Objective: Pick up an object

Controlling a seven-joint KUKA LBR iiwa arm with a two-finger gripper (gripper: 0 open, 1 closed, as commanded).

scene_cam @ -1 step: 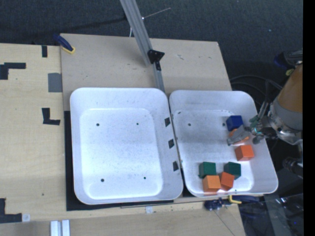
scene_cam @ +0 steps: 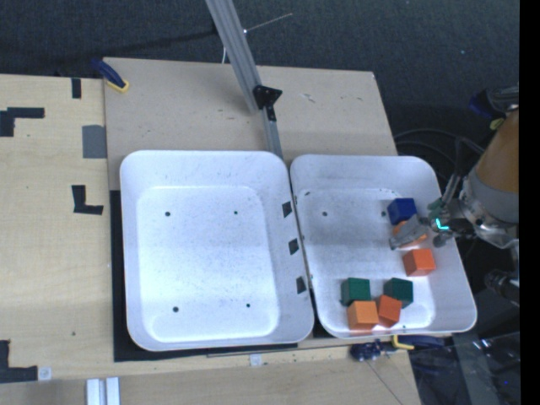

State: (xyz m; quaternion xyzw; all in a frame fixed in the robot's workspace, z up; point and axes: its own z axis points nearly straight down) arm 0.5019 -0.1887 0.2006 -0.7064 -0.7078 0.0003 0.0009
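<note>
We look down on a pale wooden bench (scene_cam: 211, 99) set on dark blue-grey carpet (scene_cam: 380, 15), with black tape marks and a grey patch along its far left. Two shallow white bins sit side by side on a black mat: the left bin (scene_cam: 135, 226), well away from the gripper, and the right bin (scene_cam: 337, 175), over whose right half the gripper (scene_cam: 413, 233) hangs. A slim metal pole (scene_cam: 236, 36) slants across the bench above and to the left of the gripper, ending in a black clamp. A small blue and yellow clip (scene_cam: 111, 74) lies at the bench's far corner.

The arm (scene_cam: 498, 184) comes in from the right, its orange band just behind the wrist, where a small green light glows. The grey fingers point left into the bin; we cannot tell how they stand, as the tips are too blurred.

A blue block (scene_cam: 402, 208) lies just above the gripper, close against it. An orange block (scene_cam: 419, 261) lies just below it. Farther below and to the left we see a cluster: two green blocks (scene_cam: 356, 289) and two orange blocks (scene_cam: 364, 314), packed near the bin's near wall.

We can read no writing or brand anywhere.
</note>
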